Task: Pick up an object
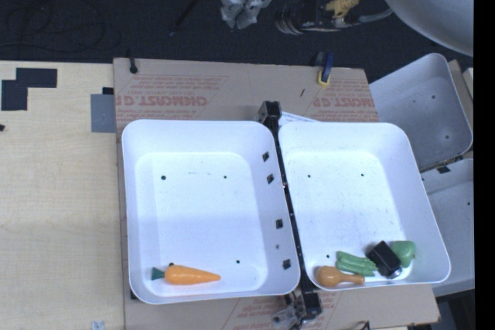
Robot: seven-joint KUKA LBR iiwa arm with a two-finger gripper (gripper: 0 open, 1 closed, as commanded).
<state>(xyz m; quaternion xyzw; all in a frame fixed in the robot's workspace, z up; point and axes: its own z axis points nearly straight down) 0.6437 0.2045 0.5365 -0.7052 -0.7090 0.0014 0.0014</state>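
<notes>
An orange toy carrot (189, 275) with a green top lies in the left bin (143, 197), near its front left corner. In the right bin's (348, 143) front right corner sits a cluster: a tan pear-shaped toy (336, 277), a green pea pod (356, 263), a black block (384, 259) and a green rounded piece (404, 250), touching one another. My gripper (244, 15) hangs high over the dark area behind the bins, far from every object, with nothing in it.
The bins rest on a brown cardboard sheet (232, 93) and are joined by a black clamp strip (280, 197). A blue and yellow clip (326, 69) stands on the cardboard's far edge. A white panel (425, 104) lies to the right.
</notes>
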